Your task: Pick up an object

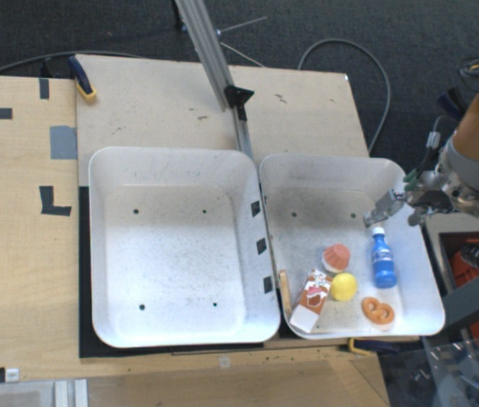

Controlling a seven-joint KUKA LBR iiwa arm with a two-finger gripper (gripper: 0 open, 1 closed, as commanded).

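Nearest the front edge of the counter [19, 253], the right bin [332, 176] carries all 5 loose items, grouped in its front right corner. A brown and white carton [311, 299] lies tilted against the front rim. Just beside it, to the right, sits a yellow ball [343, 287], touching or nearly touching the carton. An orange pretzel-shaped piece [377, 310] lies further right, close to the front rim. Just behind the ball sits a red and white round item [336, 257]. A blue bottle [382, 261] with a white cap lies near the right wall, cap pointing towards the back.

The left bin [171, 164] stands side by side with the right one, their walls touching.

Further back, the gripper [389, 203] hangs over the right wall of the right bin, just behind the bottle cap and close to it. Nothing sits between the jaws; whether they are apart or together cannot be made out. The grey arm [468, 155] enters from the right
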